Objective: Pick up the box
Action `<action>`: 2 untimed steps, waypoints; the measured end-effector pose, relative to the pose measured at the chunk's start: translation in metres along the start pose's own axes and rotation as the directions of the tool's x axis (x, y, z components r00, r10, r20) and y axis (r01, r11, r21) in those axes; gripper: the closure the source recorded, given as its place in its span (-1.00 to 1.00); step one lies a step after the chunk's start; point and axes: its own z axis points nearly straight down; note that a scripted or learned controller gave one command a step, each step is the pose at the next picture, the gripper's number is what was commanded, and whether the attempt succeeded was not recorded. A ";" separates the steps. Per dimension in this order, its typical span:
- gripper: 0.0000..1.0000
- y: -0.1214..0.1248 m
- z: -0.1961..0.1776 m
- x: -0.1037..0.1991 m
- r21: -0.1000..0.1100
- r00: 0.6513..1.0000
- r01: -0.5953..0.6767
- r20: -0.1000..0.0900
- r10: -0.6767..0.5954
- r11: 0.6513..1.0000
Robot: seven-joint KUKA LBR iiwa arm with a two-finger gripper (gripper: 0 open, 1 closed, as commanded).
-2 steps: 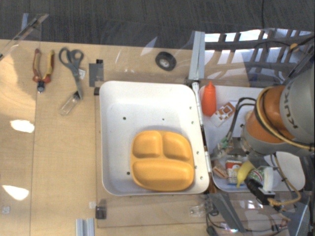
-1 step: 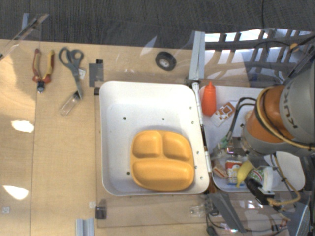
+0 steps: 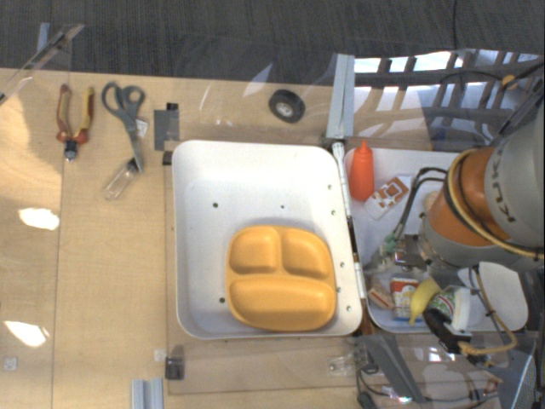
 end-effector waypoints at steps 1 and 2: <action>-1.00 0.000 0.000 -0.001 0.000 1.000 -0.007 0.000 0.007 1.000; -1.00 0.001 0.000 -0.004 0.000 1.000 -0.019 0.000 0.019 1.000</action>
